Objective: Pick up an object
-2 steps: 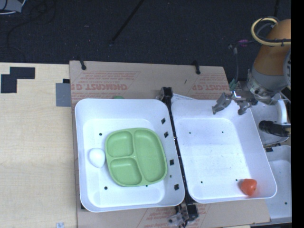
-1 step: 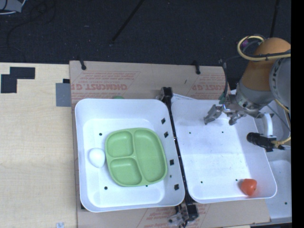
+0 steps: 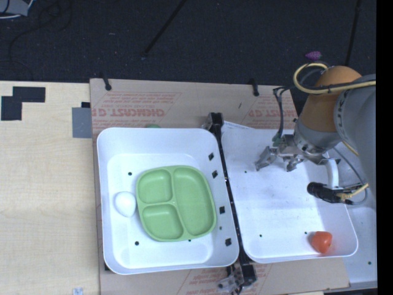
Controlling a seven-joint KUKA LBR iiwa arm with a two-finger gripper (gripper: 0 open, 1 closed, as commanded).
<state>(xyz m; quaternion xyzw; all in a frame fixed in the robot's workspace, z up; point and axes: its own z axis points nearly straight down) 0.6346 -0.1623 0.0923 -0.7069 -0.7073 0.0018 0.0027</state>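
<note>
While the jaws hang apparently spread and empty near twelve o'clock in the right bin [image 3: 276,220], the orange object [image 3: 320,241] sits tucked at five o'clock, where the corner walls may block a clean descent.

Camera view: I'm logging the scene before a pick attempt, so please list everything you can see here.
Bins: two, white, left bin and right bin side by side on the cardboard.
Divided plate: one, green, middle of the left bin.
Egg-shaped object: one, white, left bin, beside the plate's left edge.
Round object: one, orange-red, near right corner of the right bin.
Cardboard sheet: one, brown with red print, under both bins.
Bench: one, pale wood, left of the bins.
Arm: one, grey with an orange band, entering from the right.
Gripper: one, metallic, over the right bin's far part, open, holding nothing.
</note>
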